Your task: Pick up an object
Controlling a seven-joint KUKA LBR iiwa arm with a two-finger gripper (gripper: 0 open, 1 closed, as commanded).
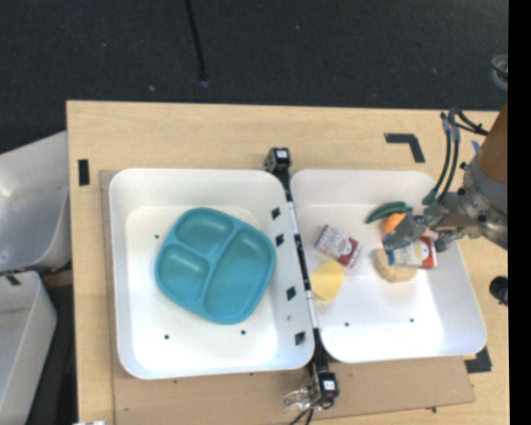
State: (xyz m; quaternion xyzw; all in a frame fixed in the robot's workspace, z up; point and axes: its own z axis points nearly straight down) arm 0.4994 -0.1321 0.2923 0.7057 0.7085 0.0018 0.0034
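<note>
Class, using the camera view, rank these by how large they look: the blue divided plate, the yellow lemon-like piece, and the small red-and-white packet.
1. Blue divided plate, clearly largest.
2. Yellow piece and red-and-white packet: look alike in size, so unranked.

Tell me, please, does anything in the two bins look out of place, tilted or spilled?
Nothing looks spilled or damaged. The blue divided plate lies flat in the left bin, turned at an angle to its walls. In the right bin, the small items lie loosely scattered, several crowded under the gripper.
</note>
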